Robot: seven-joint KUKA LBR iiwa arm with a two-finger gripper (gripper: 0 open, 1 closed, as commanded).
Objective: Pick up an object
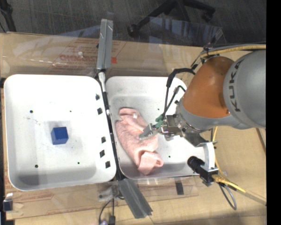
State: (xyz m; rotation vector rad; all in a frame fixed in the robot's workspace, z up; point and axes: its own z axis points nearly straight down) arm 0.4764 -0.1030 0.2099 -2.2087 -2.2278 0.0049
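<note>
Right of frame centre, within the right white bin (145, 86), the two-finger gripper (147, 132) touches a crumpled pink cloth (133, 142); its finger spread cannot be told.

A light wooden table (47, 55) is carrying two shallow white bins, sitting side by side and touching along their inner walls. The left bin (18, 86) is lying toward the table's left end, the right bin (131, 83) next to it at the middle. A grey metal bar (104, 43) is resting on the tabletop behind the seam where the bins are meeting, and another grey piece (135, 199) is angling out at the front of that same seam. Faint red printing is showing on the bare wood behind the left bin. Beyond the table's far edge, dark carpet (51, 8) is spreading out.
</note>
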